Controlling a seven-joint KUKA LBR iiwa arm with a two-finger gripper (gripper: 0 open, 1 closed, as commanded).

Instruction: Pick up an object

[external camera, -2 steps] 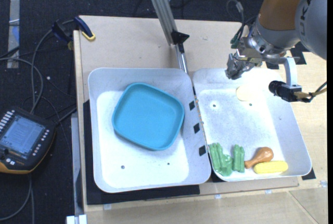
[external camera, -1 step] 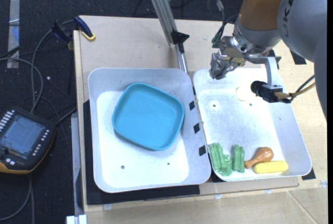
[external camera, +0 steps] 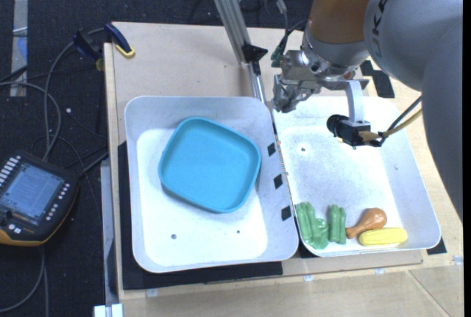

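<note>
The arm (external camera: pixel 383 6) reaches in from the right, and its gripper (external camera: pixel 285 101) hangs over the far left corner of the right bin (external camera: pixel 353 168), close to the wall shared with the left bin (external camera: pixel 147 234). Nothing sits between its fingers; whether they stand wide or narrow I cannot tell from this angle.

The things to pick lie well apart from it, in a row along the near edge of the right bin: a green cactus-like toy (external camera: pixel 311 223), a green pickle (external camera: pixel 336 223), a brown drumstick (external camera: pixel 367 221) and a yellow corn cob (external camera: pixel 381 237). A blue plate (external camera: pixel 210 163) lies in the left bin.

To do the step well, I judge the gripper should travel toward the near edge and come straight down on one toy. The items crowd together and hug the bin wall, so the cactus toy on the left end, with free floor beside it, looks the easiest target. The fingers should straddle its narrow width.

Part of a letter "K" shows on the arm's grey casing (external camera: pixel 383 10); no other writing is legible.
</note>
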